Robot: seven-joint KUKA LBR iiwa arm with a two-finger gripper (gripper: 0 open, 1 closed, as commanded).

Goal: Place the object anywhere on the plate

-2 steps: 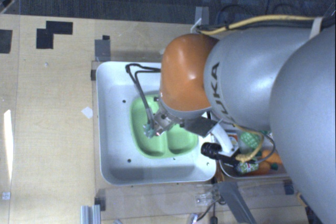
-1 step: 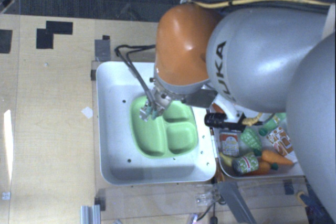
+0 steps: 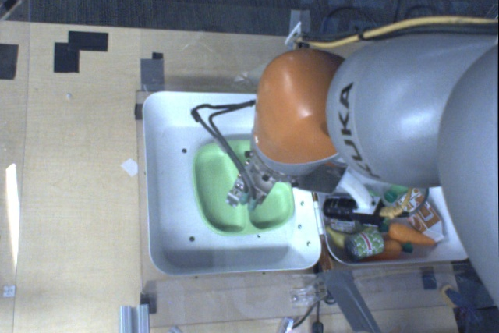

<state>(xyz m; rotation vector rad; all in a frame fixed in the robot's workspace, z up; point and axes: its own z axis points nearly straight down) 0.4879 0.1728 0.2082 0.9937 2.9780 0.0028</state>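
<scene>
A light green plate lies in the left white bin. My gripper hangs low over the plate's middle, its metal fingers pointing down toward the plate. The big grey arm with its orange band covers the plate's right part and much of the bin's right side. I see no object between the fingers; whatever lies under them is hidden.
The right bin holds several items: a carrot, a green can, a black tool and a printed packet. A black cable loops from the wrist across the left bin's back. Wooden bench lies to the left.
</scene>
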